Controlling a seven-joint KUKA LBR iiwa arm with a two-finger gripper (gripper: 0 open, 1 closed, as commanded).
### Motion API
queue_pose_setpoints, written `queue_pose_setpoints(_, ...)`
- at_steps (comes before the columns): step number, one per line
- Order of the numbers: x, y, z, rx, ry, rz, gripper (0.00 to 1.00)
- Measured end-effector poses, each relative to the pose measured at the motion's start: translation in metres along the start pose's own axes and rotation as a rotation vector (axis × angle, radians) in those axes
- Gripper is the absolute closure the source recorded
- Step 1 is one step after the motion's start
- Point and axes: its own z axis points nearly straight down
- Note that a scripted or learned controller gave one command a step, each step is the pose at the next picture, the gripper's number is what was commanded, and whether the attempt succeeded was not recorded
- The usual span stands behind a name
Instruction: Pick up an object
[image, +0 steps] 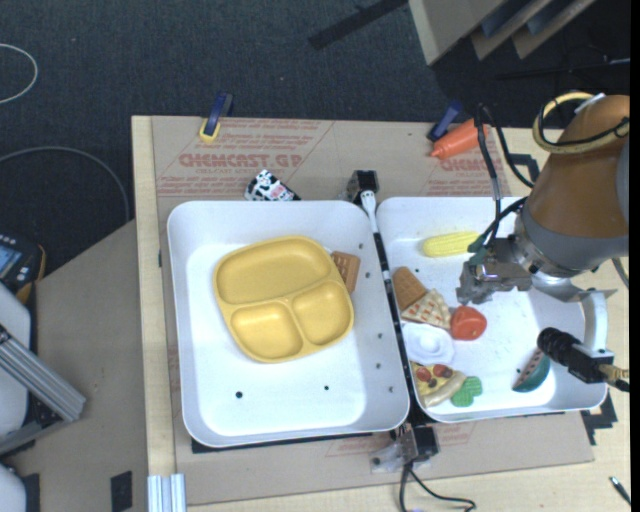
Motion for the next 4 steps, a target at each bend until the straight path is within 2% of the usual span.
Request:
queue_pose_setpoints(1,0.057,0.013,0.010,0.001,0.001,-0.001,1.00)
queue_pose_setpoints(2,0.099,0.028,0.002,-0.001,0.001,-0.001,1.00)
queue_pose_setpoints(4,0.084,0.027,0.008,0.005,0.000,0.007,1.00)
